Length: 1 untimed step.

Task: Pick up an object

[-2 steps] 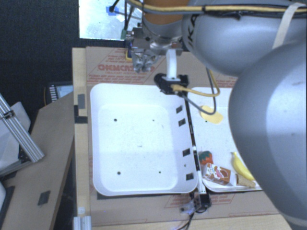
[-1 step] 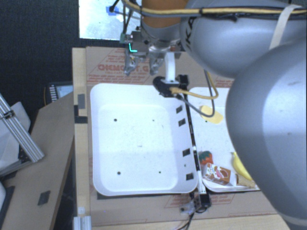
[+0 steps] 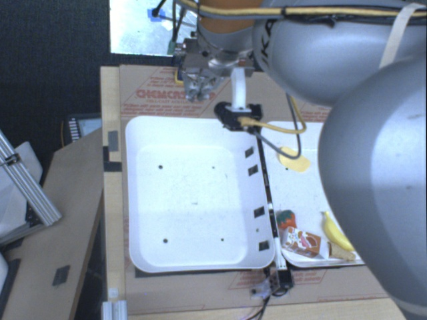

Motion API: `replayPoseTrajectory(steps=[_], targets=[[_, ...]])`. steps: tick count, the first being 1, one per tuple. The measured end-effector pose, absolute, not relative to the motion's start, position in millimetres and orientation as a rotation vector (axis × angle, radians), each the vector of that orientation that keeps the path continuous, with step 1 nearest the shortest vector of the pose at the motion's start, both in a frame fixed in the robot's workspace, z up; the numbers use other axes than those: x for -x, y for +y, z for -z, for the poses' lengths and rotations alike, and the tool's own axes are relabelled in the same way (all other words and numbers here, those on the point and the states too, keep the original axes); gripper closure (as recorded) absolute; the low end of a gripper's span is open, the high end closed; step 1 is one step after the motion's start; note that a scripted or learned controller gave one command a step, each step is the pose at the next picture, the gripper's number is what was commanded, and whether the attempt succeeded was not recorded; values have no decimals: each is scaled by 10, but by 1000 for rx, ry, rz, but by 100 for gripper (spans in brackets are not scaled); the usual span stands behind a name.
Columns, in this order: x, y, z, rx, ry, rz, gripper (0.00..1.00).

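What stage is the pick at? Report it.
Nothing looks picked yet. The gripper hangs above the far edge of the left bin, with no object seen at it. The banana and snack packet lie in the right bin; grasping and lifting remain.

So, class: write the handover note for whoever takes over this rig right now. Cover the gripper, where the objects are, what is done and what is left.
Gripper: raised above the far edge of the left bin, nothing visibly held; finger state unclear.
Objects: all in the right bin, partly hidden by the arm: banana, red-and-white packet, small red-and-green item, flat yellow piece.
Done: no pick yet.
Left: move over the right bin, grasp one object, lift.
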<state>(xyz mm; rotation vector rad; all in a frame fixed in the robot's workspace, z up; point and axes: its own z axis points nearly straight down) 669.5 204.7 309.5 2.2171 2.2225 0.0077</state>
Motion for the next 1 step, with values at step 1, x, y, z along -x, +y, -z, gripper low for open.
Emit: replayPoseTrajectory(steps=[1], targets=[[-6694, 2047, -3091, -2217, 2223, -6, 0]])
